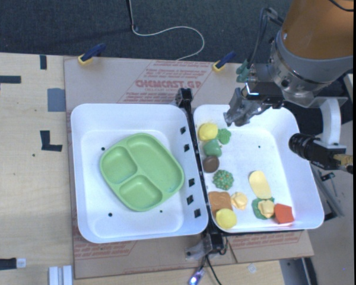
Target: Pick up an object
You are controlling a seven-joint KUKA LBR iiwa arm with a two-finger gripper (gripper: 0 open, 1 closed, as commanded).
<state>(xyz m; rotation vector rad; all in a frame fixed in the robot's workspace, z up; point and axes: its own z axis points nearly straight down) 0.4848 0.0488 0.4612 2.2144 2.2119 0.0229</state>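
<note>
The right bin (pixel 288 159) holds several toy food pieces. Along its left side lie a yellow lemon (pixel 207 130), a green leafy piece (pixel 224 136), a dull green piece (pixel 212 148), a brown ball (pixel 210 164) and a green broccoli head (pixel 223 179). Near the front sit a brown bread piece (pixel 220 200), a yellow ball (pixel 226 219), a pale yellow oval (pixel 260 184) and an orange-red block (pixel 283 214). My gripper (pixel 240 115) hangs over the bin's back left part, just right of the lemon and above it. Nothing shows in its grasp.
The left bin (pixel 89 129) holds a green three-compartment tray (pixel 142 171). A black divider with clips (pixel 190 153) runs between the bins. A black cylindrical fixture (pixel 308 147) juts over the right bin's right rim. A thin cable (pixel 166 31) lies behind the bins.
</note>
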